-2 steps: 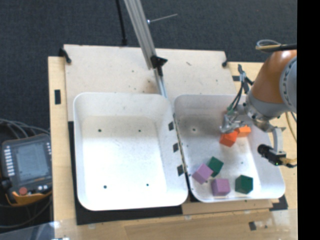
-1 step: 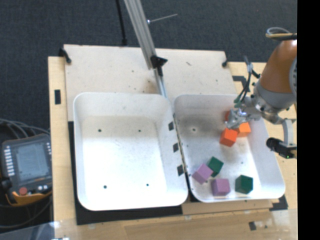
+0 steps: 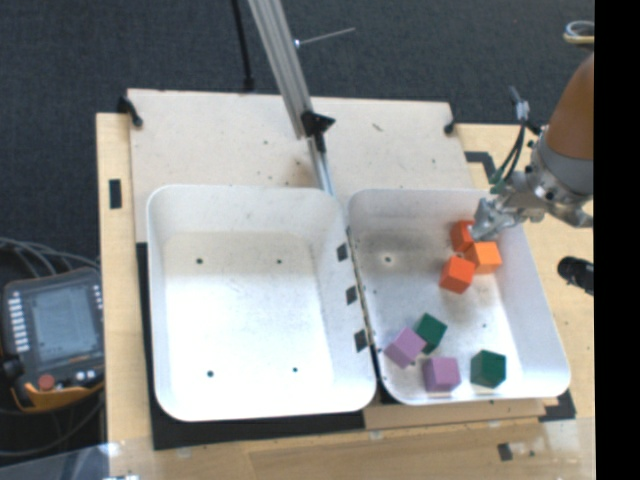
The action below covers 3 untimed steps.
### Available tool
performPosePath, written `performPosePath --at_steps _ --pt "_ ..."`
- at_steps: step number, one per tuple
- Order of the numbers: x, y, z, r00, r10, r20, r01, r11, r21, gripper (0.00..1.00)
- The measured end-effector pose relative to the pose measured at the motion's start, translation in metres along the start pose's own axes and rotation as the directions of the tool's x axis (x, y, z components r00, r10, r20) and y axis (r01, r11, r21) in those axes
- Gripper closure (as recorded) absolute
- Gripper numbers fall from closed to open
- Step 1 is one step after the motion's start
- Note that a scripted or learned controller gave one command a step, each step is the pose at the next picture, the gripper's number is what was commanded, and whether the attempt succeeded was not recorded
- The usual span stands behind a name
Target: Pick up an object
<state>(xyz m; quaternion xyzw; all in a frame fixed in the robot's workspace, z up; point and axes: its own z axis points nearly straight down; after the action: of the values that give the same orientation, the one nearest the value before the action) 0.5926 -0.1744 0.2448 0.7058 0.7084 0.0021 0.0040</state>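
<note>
STEP: I'm reaching in | claw (image 3: 487,220) low over orange cubes (image 3: 487,256), grip unreadable | NEXT: settle onto one cube, close

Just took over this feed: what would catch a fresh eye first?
The bright orange blocks clustered at the far right of the right bin, with the gripper right above them. Next, purple blocks and green blocks sit along that bin's near edge.

Bright even light, soft focus, faint shadows
</note>
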Motion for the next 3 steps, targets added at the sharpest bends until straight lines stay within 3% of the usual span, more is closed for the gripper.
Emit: performPosePath --at_steps 1,3 --pt "-0.001 0.001 -0.001 1.000 -0.003 -0.001 0.003 1.000 0.006 1.00" --pt "0.108 0.024 -0.007 1.000 -0.004 -0.004 0.004 1.000 0.006 1.00"
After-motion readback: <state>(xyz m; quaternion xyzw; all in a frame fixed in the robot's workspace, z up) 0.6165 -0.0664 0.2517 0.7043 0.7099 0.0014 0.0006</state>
